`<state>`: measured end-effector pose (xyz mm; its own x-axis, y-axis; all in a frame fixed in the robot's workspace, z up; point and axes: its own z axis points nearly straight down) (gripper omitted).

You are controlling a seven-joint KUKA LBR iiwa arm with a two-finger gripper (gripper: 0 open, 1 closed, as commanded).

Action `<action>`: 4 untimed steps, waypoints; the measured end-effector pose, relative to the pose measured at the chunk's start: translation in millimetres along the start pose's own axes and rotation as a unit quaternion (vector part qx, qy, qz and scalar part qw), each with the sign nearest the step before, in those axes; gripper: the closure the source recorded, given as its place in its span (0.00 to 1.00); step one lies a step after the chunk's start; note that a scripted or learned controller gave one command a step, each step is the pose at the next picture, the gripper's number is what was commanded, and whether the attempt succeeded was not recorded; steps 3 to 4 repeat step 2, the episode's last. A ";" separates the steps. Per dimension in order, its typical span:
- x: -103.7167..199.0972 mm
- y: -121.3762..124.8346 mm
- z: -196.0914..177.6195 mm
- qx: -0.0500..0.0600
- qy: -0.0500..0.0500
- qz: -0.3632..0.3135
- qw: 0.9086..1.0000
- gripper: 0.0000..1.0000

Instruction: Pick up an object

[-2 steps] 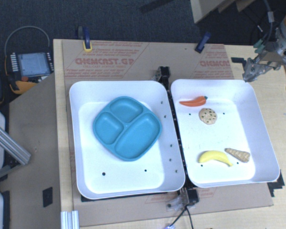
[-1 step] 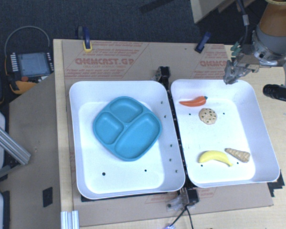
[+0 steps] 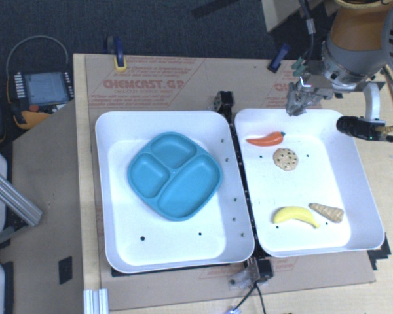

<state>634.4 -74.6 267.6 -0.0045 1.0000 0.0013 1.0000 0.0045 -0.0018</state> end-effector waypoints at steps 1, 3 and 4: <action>59.9 3.2 18.1 0.001 0.000 -0.001 1.000 1.00; 111.4 2.5 38.0 0.001 0.000 -0.001 1.000 1.00; 111.4 2.5 38.0 0.001 0.000 -0.001 1.000 1.00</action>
